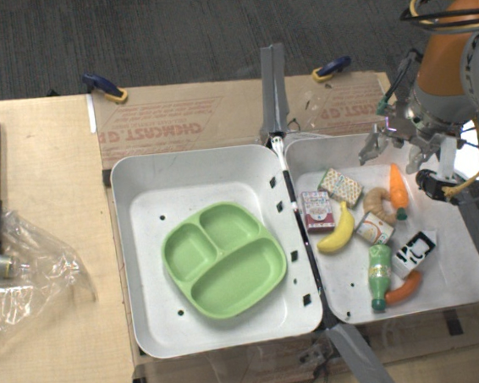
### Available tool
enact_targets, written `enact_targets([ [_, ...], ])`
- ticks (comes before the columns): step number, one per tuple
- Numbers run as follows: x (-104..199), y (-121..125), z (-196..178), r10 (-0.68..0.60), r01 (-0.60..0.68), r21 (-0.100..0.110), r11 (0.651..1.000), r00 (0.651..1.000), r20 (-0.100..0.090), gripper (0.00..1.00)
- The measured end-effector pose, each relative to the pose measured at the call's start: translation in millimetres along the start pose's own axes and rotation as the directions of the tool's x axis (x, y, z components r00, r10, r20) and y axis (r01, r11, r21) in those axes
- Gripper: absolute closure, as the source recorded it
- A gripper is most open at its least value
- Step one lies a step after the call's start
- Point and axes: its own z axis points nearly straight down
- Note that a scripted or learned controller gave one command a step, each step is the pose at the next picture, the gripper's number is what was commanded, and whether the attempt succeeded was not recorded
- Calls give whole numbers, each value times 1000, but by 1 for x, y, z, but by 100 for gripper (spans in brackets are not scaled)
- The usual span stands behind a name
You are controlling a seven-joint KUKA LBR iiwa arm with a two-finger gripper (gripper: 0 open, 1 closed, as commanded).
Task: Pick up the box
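Progress: nothing lifted, so the whole pick remains. Right bin (478, 276), near edge: green bottle (378, 275), sausage (403, 288). Middle: banana (338, 234), red box (316, 211) by the left wall, untouched. Far right corner: gripper (392, 146), fingers spread, holding nothing, above the rim. Left bin (137, 265): green divided plate (223, 259). Bench (60, 350): plywood, cardboard at its far edge; dark carpet beyond.
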Motion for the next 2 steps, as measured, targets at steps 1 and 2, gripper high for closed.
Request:
enact_targets([
  [1,19,15,56,-264,264,-12,964,965,2,0],
  [2,20,16,45,-264,264,-19,964,965,1,100],
])
